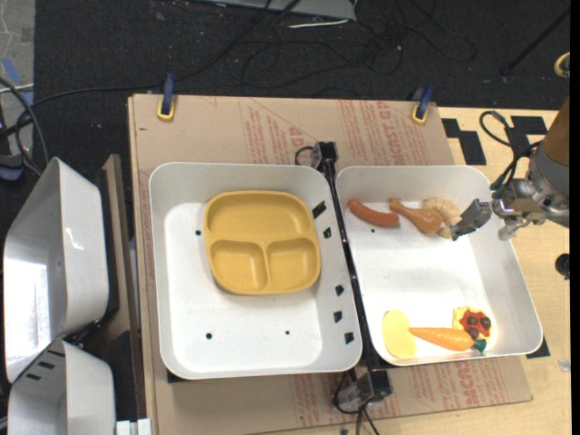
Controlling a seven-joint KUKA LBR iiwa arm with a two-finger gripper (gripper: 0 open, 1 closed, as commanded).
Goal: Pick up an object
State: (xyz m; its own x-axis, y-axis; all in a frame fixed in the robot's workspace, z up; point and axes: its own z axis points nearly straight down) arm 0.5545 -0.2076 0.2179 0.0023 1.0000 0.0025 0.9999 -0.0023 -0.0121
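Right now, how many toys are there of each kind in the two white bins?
Divided yellow plate: 1
Sausage: 1
Chicken drumstick: 1
Carrot: 1
Pale yellow round piece: 1
Red and yellow food piece: 1
Total: 6

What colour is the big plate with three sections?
The plate is yellow, seen in the camera view, in the left bin.

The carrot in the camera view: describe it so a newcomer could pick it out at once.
Look in the right bin, along its near wall. The carrot lies there on its side between a pale yellow disc and a small pizza slice. It alone is orange, long and tapered to a point.
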